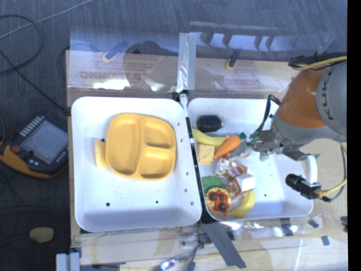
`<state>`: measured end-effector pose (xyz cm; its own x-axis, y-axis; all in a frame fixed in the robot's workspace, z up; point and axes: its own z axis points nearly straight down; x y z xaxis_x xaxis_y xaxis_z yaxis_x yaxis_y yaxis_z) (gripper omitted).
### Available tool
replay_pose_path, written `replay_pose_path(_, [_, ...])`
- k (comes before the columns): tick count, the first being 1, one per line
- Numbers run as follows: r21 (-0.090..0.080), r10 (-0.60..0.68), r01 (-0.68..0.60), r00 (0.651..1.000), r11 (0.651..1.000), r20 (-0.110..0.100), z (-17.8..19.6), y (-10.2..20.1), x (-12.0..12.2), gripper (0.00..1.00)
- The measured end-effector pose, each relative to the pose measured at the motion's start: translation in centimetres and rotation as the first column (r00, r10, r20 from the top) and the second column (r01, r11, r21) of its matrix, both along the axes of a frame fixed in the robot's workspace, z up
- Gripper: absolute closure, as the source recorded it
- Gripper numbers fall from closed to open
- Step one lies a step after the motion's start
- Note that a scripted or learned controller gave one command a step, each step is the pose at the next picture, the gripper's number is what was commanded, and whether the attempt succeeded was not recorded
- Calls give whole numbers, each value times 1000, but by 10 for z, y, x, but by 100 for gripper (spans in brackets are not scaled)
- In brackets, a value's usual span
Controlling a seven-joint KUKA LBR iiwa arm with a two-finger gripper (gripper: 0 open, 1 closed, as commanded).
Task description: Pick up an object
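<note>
A grey arm (316, 103) with an orange band reaches in from 3 o'clock over the right bin (282, 202) on the desk (135, 72). Its gripper (252, 144) hangs low at the bin's centre, just beside the leafy end of a toy carrot (227, 146); whether it is open or closed cannot be told, and nothing is seen in its hold. Toy food crowds the bin's 9 o'clock side: a banana (206, 136) above a cheese slice (205, 154), a black object (209, 122) at 11 o'clock, a wrapped packet (232, 168), a white box (246, 182), and a small pizza (218, 199) on a second banana (245, 205) at 7 o'clock. The left bin (84, 208) holds a yellow divided plate (140, 145). A handheld controller (36, 145) lies on the floor at 9 o'clock.
</note>
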<state>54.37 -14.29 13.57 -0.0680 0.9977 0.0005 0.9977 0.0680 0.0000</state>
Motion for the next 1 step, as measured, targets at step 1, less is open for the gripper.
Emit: replay_pose_path(1, [-6,-112,113,994,994,11,-46,39,46,0])
